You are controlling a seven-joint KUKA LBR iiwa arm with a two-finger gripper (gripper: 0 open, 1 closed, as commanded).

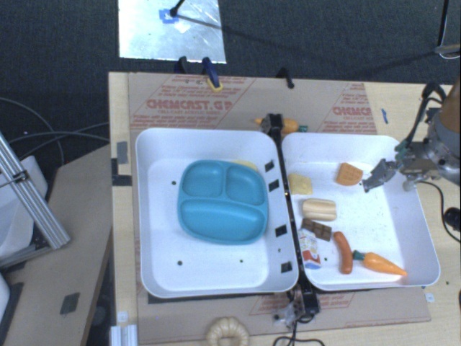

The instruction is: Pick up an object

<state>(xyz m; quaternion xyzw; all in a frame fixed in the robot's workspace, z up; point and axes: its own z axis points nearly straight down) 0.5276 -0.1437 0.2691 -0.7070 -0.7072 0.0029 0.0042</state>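
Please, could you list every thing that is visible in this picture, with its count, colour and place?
bins: two, white, side by side on the bench
divided plate: one, blue, in the left bin
cracker: one, orange-brown, right bin, far part
cheese piece: one, pale yellow, right bin, near the divider
bread roll: one, beige, right bin, middle
sausage: one, red-brown, right bin, near part
carrot: one, orange, beside the sausage
foil sheet: one, silver, on the floor beyond the bench
claw: one, grey, above the right bin's right side
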